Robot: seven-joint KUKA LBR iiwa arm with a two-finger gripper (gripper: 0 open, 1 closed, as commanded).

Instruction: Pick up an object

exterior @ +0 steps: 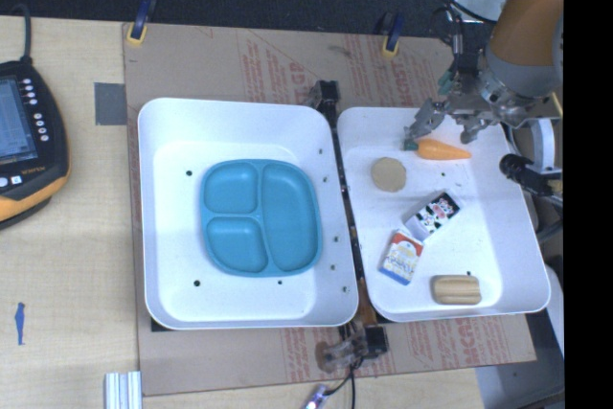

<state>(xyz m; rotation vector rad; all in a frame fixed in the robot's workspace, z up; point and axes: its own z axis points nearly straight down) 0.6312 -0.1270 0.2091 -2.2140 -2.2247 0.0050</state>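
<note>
Gripper hung low from the bent wrist at the right bin's far end, fingers spread apart, orange carrot just beneath, ungrasped.

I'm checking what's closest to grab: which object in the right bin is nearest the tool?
The orange carrot, right beside the tool; the others lie farther off.

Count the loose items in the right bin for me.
5: an orange carrot at the back by the gripper, a tan round cookie left of it, a black-and-white carton mid-bin, a small orange-and-white carton below it, and a tan bread loaf at the front.
</note>
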